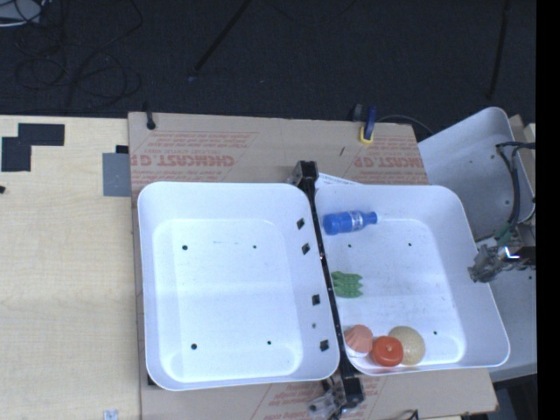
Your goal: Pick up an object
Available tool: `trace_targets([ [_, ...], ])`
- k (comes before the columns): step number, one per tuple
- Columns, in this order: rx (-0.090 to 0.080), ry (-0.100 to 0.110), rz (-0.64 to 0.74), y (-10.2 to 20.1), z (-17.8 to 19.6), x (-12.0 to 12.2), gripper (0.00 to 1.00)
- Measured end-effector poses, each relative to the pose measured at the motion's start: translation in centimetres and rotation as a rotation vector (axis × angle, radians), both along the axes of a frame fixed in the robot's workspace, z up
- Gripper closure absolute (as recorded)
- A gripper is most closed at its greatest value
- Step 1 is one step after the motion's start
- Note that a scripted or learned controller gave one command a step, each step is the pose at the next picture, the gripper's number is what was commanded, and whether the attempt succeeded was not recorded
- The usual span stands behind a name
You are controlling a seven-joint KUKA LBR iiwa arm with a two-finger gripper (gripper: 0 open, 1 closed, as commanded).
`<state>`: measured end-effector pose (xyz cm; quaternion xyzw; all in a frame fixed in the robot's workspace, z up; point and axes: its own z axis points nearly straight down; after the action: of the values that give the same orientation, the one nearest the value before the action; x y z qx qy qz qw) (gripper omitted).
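The right bin holds a blue bottle lying on its side near the far left corner. A small green object lies by the left wall. At the near edge sit a pink-orange piece, a red round object and a tan round object, all close together. My gripper hangs over the right rim of this bin, well to the right of every object. The grey arm rises behind it.
The left bin sits beside the right one, with a black divider strip between them. Cardboard lies under both bins. A yellow and blue clamp stands at the cardboard's far edge.
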<state>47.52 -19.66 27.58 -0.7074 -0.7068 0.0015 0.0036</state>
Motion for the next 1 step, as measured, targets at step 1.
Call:
trace_targets([
  [1, -0.004, -0.006, -0.001, -1.74, 1.93, 0.06, 1.0],
])
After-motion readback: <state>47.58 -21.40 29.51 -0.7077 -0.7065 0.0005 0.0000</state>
